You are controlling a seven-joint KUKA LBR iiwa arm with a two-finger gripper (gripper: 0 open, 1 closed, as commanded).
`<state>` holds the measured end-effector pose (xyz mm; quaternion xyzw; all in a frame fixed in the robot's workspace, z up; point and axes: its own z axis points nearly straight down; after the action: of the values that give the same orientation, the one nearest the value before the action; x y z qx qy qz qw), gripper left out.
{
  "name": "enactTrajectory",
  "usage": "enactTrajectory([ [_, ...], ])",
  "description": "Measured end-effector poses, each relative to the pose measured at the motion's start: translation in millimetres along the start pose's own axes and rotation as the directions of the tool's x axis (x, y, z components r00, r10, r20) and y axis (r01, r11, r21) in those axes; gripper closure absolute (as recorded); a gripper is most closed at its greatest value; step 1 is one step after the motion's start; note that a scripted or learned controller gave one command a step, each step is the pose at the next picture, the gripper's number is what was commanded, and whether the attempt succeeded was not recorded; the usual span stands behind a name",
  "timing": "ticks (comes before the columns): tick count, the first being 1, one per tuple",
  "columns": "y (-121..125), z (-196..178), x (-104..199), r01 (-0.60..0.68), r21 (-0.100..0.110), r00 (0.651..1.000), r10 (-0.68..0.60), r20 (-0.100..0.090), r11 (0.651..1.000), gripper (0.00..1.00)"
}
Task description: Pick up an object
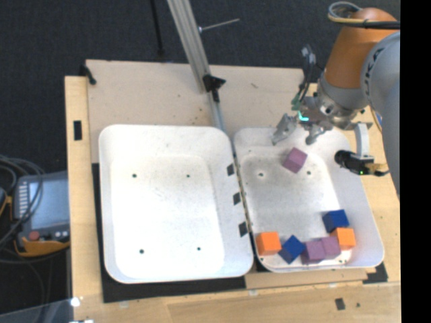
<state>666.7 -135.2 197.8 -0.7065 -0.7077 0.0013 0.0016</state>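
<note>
**Purple block sits just below the spread fingers**

The gripper [297, 130] hangs over the far end of the right bin [367, 247]. Its fingers [281, 133] are spread apart and hold nothing. A purple block [295, 160] lies alone in the bin, just nearer than the fingers and between them, tilted like a diamond. I think the gripper needs only to drop down a little toward it. More blocks crowd the near edge, well apart from it.

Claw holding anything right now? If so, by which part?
Nothing is held. The claw is open above the right white bin, and the small purple cube lies just below its fingertips, not between them.
</note>
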Motion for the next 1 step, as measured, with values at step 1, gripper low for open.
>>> enactTrajectory([
  [1,0.9,-3.2,-0.8,0.002,-0.004,1.000,-0.002,0.003,1.000,0.00],
])
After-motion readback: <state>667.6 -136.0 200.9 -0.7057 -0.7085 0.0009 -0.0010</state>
